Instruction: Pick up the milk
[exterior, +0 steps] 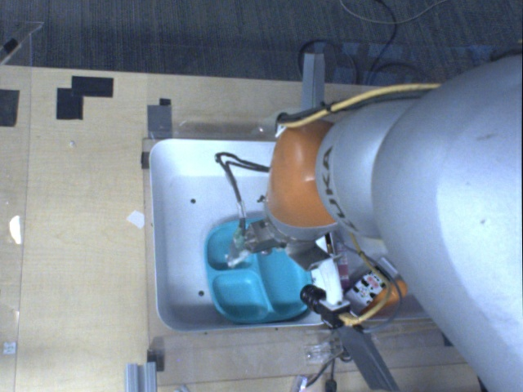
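The bin's point(176, 219) upper-left floor lies open; a teal tray point(245, 288) and the arm point(392, 186) crowd its lower right.

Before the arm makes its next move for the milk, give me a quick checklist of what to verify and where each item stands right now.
1. Milk located: cannot tell; no carton clearly seen.
2. Arm over the left white bin: ok.
3. Gripper position: ok, low over the blue divided tray.
4. Something between the fingers: cannot tell; wrist hides them.
5. Tray lying inside the bin: ok.
6. Cable free of the tray: ok, looped above it.
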Robot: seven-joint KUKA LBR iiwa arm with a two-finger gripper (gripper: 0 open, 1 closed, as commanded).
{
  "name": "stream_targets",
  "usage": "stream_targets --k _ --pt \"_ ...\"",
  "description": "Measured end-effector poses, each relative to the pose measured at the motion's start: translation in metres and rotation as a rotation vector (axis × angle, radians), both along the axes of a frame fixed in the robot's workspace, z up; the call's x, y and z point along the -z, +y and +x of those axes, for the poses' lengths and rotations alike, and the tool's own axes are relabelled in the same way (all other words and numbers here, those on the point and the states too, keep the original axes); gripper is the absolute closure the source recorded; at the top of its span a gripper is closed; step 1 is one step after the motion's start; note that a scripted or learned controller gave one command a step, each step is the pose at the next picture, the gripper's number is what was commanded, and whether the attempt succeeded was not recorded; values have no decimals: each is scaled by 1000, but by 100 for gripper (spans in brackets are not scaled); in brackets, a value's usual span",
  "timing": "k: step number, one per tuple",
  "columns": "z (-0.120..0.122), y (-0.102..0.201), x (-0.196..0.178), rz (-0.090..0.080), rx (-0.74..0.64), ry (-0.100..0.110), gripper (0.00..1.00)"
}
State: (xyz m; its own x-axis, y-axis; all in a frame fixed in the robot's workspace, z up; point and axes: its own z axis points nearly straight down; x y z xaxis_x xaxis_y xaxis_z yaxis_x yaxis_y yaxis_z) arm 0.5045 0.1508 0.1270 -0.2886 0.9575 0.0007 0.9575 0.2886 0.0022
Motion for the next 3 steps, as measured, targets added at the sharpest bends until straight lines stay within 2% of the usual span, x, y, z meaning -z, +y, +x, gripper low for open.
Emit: stream_targets --k 1,2,3 --pt "86 31 5 0 199 -2 0" --pt "141 73 -59 2 474 -3 0" --pt "105 85 -15 0 224 0 0"
